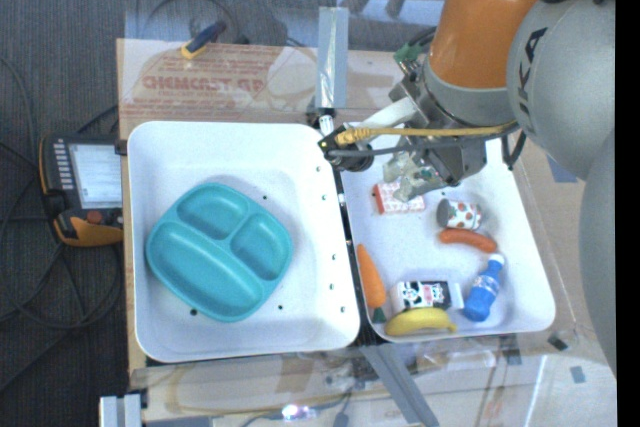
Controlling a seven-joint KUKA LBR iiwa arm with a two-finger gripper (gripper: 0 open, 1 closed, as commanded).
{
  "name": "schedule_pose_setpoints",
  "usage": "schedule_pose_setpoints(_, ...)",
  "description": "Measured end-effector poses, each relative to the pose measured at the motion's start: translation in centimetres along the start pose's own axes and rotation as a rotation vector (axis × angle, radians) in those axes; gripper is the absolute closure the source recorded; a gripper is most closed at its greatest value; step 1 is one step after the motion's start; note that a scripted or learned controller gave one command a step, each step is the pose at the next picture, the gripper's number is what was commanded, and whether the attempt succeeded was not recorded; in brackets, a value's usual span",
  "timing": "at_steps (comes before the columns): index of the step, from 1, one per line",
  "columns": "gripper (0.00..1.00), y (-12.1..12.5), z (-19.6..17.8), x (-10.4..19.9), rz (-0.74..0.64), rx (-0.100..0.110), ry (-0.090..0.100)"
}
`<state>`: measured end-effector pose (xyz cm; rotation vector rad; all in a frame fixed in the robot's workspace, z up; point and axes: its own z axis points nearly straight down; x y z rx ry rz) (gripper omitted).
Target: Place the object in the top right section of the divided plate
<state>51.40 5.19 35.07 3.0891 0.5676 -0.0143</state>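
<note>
Divided plate, teal, lies in the left bin with nothing in its sections; the one we take as top right is the small well toward 1 o'clock of the plate's middle. The object to be moved is not named, so we judge it to be one of the things in the right bin: a red-and-white packet, a small printed can, a sausage, a blue bottle, a small milk carton, a banana and a carrot. The tool hangs over the upper part of that bin, and the packet lies just beside it at about 7 o'clock, the nearest candidate. We cannot tell whether the tool is open, closed or gripping anything, since the wrist and cabling hide it. We judge the step in hand to be the pick. To do it well we would centre over the packet, come straight down clear of the can at 4 o'clock, grip across its short side, lift above the bin walls, then carry toward 9 o'clock and lower into the small well, not onto a ridge.
</note>
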Motion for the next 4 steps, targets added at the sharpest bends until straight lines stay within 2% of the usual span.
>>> schedule_pose_setpoints(1, 1.0, 0.5, 17.0, -3.5, 0.097, 0.003, -0.002)
schedule_pose_setpoints(2, 1.0, 0.5, 13.2, 4.5, -0.076, -0.001, -0.001)
schedule_pose_setpoints(3, 1.0, 3.8, 11.5, 0.2, -0.133, 0.0, -0.001)
schedule_pose_setpoints(4, 1.0, 3.7, 10.9, 0.1, -0.138, 0.003, -0.011)
